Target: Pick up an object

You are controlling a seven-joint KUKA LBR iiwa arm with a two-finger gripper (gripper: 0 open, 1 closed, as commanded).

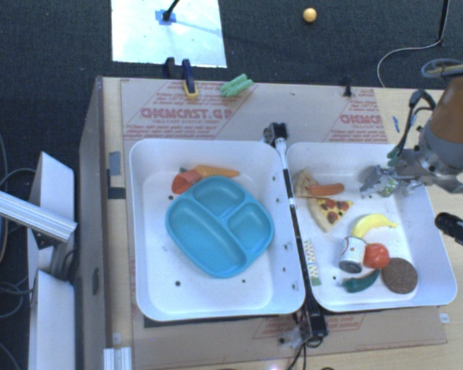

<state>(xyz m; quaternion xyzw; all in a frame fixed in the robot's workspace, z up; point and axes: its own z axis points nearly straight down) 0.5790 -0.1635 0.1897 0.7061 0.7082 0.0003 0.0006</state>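
Observation:
My gripper (378, 182) hangs over the upper right part of the right bin (440, 241), reaching in from the right. Nothing shows in its grasp. To its left lies a tan wedge with a red sausage (316, 185), and below that a pizza slice (329, 210). A yellow banana (373, 223) lies just below the gripper. Further toward the front sit a small can (353, 254), a red tomato (376, 255), a green pepper (360, 283) and a brown round cookie (400, 275).
The left bin (150, 230) holds a blue divided plate (218, 224), with an orange carrot (214, 172) and a red piece (185, 182) behind it. A black divider rail (292, 206) runs between the bins. A green item (236, 85) lies on the board behind.

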